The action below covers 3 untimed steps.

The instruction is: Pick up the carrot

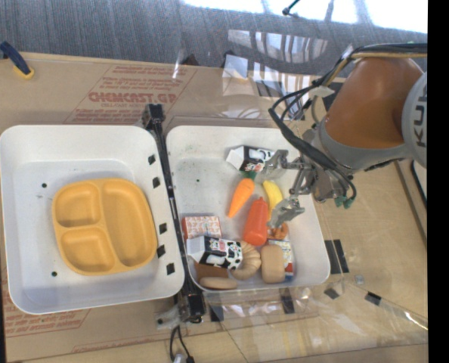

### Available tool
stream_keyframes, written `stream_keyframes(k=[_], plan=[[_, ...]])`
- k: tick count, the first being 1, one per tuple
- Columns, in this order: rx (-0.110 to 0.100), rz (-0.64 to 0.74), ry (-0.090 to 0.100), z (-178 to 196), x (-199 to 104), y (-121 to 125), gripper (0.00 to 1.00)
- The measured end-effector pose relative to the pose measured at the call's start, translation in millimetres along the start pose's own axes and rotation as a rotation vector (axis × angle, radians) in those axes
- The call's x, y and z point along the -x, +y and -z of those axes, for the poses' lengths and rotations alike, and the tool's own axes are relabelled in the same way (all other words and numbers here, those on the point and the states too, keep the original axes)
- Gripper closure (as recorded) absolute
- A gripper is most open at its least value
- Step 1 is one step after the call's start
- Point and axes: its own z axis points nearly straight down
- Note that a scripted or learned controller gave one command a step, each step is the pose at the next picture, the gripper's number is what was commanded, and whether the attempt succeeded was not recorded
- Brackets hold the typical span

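The carrot (pixel 240 196), orange with a green stub at its top, lies tilted in the middle of the right bin (pixel 194 165). My gripper (pixel 282 186) hangs over the bin's right side, just right of the carrot. Its fingers (pixel 276 162) stand open, one above and one below a yellow banana (pixel 273 193). Nothing is held between them. The carrot lies apart from the gripper, a short way to its left.
An orange bottle (pixel 256 222) lies just below the carrot. A black-and-white carton (pixel 249 158) lies above it. More toy food crowds the bin's lower edge: a cow-print box (pixel 218 254), a bread roll (pixel 273 264), a sausage (pixel 217 283). The left bin (pixel 20 165) holds a yellow divided plate (pixel 103 224).
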Motion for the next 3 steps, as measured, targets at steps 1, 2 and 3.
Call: stream_keyframes(k=[1,2,3], plan=[[0.001,-0.172,-0.003,-147.0,40.2,-19.9,0.00],[0.000,-0.162,-0.005,-135.3,41.9,-17.5,1.00],[0.001,-0.045,-0.005,-66.8,2.2,20.2,1.00]])
